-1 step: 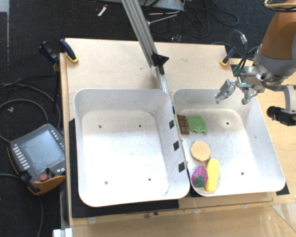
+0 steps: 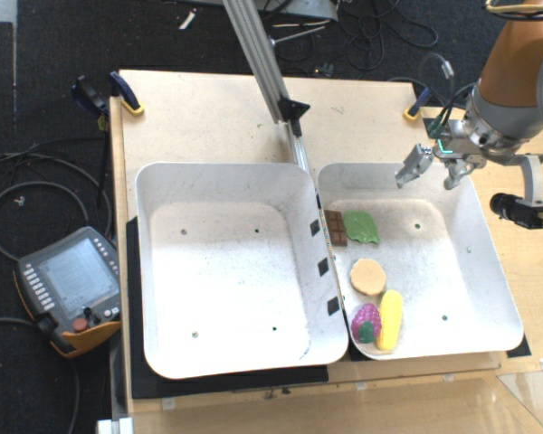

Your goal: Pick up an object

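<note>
My gripper [image 2: 432,171] hangs over the far edge of the right bin [image 2: 462,242], its two fingers spread apart with nothing between them. In the right bin, along its left side, lie a brown chocolate bar [image 2: 337,228], a green leafy piece [image 2: 362,227], a tan round cookie [image 2: 368,277], a yellow corn cob [image 2: 390,319] and a pink-and-green fruit [image 2: 366,323]. All of these lie well below and to the left of the gripper.
The left bin [image 2: 222,269] sits beside the right one. A slanted metal pole [image 2: 258,48] runs from the top down to the divide between bins. A teach pendant [image 2: 68,287] lies on the floor at the left. Clamps grip the bench's far corners.
</note>
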Robot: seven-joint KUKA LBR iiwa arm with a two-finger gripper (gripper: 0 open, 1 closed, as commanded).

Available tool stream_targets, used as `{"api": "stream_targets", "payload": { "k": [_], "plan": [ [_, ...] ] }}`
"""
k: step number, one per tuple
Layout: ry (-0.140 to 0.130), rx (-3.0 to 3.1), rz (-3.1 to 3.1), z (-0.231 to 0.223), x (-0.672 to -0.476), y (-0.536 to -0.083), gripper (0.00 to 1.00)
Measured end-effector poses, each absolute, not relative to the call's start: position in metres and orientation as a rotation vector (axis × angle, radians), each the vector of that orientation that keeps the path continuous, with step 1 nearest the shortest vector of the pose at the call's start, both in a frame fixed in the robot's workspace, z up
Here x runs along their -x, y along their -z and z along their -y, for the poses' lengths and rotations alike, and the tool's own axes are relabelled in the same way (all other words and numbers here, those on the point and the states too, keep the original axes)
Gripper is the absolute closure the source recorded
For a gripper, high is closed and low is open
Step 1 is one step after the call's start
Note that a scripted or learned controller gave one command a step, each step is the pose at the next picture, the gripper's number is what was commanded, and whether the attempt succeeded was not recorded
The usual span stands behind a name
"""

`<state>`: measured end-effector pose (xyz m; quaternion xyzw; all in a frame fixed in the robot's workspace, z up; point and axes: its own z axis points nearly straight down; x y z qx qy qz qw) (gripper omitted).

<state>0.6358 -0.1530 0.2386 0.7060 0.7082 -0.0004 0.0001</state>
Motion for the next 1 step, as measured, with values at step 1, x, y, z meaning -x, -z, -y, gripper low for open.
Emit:
{"api": "stream_targets", "payload": {
  "k": [1],
  "plan": [
    [0.006, -2.225, -2.225, 0.1496, -0.6335, -0.1744, 0.00]
  ]
}}
